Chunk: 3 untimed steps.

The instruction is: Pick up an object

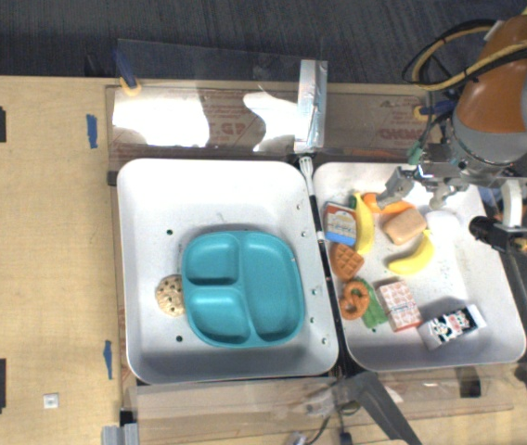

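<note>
A: Arm posn?
B: Upper right of frame, grey w/ orange band. Gripper [421, 184] hanging over top edge of right bin [500, 336], fingers spread, nothing between them.
A: Nearest item?
B: Tan bread-like block [404, 224], just below-left of fingertips, apart from them. Yellow banana [412, 258] right under that, touching it.
A: Rest of right bin?
B: Along left side, top to bottom: small red/white packet [340, 222], second banana [366, 223] beside it, waffle [346, 262], pretzel [355, 296]. Pink checked box [398, 304] centre-low; black/white carton [453, 324] lower right.
A: Left bin?
B: Left bin [152, 193] at frame centre-left w/ teal divided tray [242, 286]; cookie [170, 295] touching tray's left edge.
</note>
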{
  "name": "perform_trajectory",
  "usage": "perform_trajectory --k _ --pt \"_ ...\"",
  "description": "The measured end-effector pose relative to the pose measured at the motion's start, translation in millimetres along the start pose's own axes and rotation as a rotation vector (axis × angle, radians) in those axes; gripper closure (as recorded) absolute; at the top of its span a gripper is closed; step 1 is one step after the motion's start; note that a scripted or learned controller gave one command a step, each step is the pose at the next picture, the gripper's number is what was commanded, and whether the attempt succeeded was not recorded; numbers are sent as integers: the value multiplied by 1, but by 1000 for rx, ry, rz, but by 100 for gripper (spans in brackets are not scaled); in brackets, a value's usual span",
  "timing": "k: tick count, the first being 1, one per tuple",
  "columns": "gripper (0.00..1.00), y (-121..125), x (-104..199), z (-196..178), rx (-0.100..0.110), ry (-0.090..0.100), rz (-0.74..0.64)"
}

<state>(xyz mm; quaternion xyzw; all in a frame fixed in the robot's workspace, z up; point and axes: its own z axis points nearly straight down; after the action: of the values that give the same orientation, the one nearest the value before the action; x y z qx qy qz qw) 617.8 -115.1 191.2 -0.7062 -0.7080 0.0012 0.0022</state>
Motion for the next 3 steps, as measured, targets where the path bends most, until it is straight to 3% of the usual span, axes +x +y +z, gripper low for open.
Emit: perform_trajectory --k 1,2,3 --pt "0 -42 -35 85 -4 -3 -15" --pt "0 -68 -42 105 -10 -1 -172" --pt "100 -66 -43 96 -14 -3 -170"
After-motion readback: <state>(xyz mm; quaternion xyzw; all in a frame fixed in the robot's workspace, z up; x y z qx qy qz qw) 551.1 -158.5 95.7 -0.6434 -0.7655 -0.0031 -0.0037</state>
